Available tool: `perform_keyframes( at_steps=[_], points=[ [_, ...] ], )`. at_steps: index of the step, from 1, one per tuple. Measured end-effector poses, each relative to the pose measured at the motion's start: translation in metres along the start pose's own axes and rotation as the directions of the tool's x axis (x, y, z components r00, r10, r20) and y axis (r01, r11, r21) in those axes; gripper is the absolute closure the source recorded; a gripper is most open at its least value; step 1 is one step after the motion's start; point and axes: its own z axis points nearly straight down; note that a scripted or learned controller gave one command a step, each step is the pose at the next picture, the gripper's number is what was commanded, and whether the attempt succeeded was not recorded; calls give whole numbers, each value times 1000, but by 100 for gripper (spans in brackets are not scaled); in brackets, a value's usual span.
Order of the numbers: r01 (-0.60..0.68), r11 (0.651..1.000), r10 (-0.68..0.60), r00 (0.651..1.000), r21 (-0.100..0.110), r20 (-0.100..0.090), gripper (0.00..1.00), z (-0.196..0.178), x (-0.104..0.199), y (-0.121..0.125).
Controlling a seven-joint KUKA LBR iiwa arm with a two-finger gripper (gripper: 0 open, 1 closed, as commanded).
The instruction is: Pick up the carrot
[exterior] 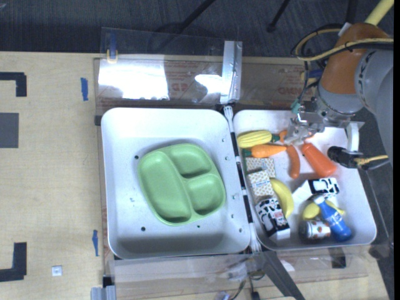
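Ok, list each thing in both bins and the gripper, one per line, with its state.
gripper: low over the right bin's far end, above the carrot, fingers unclear
carrot: lying flat beside the corn
corn: lying flat
green tray: upright in the left bin
banana: lying flat
blue bottle: on its side
can: on its side
right bin: crowded with toys

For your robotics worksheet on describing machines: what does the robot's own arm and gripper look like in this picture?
The arm is a rounded grey body with an orange band above the wrist. Yellow and dark cables loop over it. The gripper is a small metallic, silver-grey assembly at its tip.
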Motion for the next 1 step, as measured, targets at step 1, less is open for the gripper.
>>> perform_keyframes(
  at_steps=[1],
  points=[
    [1, 1000, -1, 1000, -16, 3, 0, -2, 0, 3]
  ],
)
